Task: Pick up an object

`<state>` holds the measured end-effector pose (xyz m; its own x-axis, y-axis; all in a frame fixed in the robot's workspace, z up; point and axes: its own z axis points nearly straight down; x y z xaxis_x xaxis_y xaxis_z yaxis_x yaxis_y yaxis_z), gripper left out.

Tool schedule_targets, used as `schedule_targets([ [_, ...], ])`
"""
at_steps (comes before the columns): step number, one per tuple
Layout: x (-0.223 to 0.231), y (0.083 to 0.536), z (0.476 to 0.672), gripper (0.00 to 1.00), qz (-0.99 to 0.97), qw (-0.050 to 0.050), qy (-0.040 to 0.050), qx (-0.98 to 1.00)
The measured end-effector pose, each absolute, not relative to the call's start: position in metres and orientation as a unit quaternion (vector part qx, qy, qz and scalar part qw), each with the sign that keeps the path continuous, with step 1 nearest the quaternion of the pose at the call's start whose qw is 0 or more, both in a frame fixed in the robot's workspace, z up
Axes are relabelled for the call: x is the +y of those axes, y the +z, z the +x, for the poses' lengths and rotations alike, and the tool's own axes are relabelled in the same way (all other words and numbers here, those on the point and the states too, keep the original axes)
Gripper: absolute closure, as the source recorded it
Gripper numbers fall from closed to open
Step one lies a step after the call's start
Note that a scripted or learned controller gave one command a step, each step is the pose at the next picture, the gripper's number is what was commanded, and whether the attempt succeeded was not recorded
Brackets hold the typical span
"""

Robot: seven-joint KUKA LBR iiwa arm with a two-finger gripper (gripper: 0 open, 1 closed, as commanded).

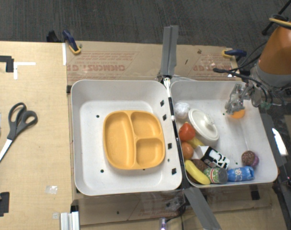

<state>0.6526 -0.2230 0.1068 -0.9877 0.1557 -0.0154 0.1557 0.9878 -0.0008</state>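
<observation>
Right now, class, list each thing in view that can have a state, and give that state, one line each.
Claw: low over the right bin, a small orange object right below it; grasp unclear.
Yellow divided plate: upright, flat in the left bin.
Scissors: blades shut, on the bench.
Banana: lying in the right bin.
Blue bottle: on its side.
White bowl: tipped.

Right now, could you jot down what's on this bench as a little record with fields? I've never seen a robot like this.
left bin: holds a yellow divided plate
right bin: holds a white lid, tomato, banana, blue bottle, dark ball
gripper: low over the right bin's far side, at a small orange object
grasp: cannot tell
left of the bins: scissors on the wooden bench
</observation>
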Motion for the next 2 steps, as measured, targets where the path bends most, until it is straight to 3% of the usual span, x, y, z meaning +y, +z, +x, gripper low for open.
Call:
schedule_targets([
  [1, -0.223, 0.107, 0.653, 0.0, 0.078, 0.008, -0.001, 0.997],
  [2, -0.222, 0.094, 0.65, 0.0, 0.146, 0.003, 0.0001, 0.989],
])
